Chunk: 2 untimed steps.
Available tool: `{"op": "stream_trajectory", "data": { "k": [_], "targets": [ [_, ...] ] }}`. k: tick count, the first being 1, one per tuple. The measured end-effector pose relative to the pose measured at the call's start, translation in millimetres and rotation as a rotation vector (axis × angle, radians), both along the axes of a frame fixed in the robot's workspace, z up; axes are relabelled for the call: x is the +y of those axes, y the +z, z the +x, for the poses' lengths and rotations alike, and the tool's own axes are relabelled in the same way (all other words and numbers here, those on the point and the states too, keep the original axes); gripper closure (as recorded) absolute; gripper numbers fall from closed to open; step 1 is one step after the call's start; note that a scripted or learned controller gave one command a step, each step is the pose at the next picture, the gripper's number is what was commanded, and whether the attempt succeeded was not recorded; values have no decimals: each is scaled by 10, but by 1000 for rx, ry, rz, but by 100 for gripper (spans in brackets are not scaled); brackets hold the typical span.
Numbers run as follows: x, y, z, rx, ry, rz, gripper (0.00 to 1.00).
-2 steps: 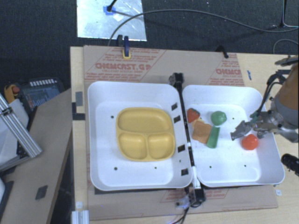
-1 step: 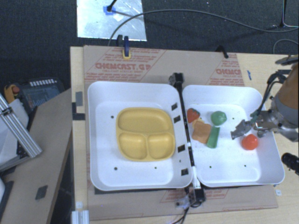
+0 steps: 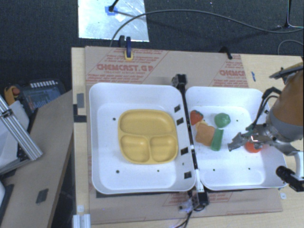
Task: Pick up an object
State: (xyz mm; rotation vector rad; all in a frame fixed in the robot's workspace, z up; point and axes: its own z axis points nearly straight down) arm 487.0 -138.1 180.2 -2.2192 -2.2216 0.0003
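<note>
The counter (image 3: 156, 61) is lying under a sheet of printed brown cardboard, with dark carpet running along the top of the frame and a shiny metal plate (image 3: 114, 13) sitting at upper left. Two shallow white plastic bins are resting side by side. The left bin (image 3: 102, 141) is carrying a glossy yellow divided tray (image 3: 146, 136) with rounded corners. In the right bin (image 3: 228, 175), a tan block (image 3: 205, 133), a green round piece (image 3: 222, 120), a green stick (image 3: 217, 139) and a small red-orange piece (image 3: 195, 116) are clustering left of centre. My jaws (image 3: 243, 140) are hovering low at right of centre, beside a red-orange object (image 3: 253, 147); I cannot tell whether they are apart or together.
</note>
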Motion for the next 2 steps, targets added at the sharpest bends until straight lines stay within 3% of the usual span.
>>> {"op": "stream_trajectory", "data": {
  "k": [2],
  "targets": [
    [59,-981,82,-1,0,0,0]
  ]
}}
